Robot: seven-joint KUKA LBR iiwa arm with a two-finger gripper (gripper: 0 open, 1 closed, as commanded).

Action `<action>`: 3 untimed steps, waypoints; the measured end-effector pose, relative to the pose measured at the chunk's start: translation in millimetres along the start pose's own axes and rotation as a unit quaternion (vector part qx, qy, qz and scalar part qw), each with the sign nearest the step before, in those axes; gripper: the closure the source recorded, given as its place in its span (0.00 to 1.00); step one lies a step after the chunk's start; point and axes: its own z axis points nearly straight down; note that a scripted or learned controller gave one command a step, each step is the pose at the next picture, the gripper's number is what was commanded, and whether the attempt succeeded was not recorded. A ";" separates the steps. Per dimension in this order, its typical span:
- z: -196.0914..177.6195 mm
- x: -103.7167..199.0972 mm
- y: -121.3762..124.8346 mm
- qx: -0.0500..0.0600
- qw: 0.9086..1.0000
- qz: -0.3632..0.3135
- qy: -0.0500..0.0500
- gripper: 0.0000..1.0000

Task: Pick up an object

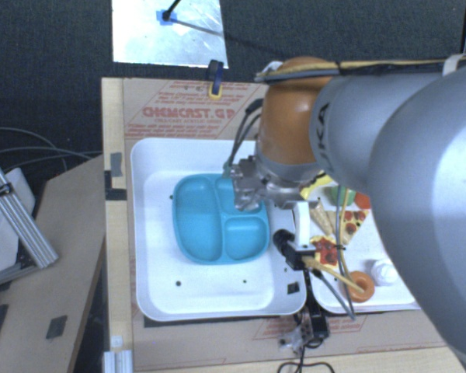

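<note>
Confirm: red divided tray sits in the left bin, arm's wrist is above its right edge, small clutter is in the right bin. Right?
Not quite. The camera view shows the divided tray is blue, not red. The rest holds: it sits in the left bin, the arm's wrist is above its right edge, and small clutter lies in the right bin.
</note>
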 end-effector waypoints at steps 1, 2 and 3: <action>-80.0 12.9 -50.6 -0.002 1.000 -0.002 0.001 1.00; -187.4 52.5 -68.3 -0.006 1.000 -0.003 0.003 1.00; -353.3 -6.5 -67.9 -0.010 1.000 0.003 0.002 1.00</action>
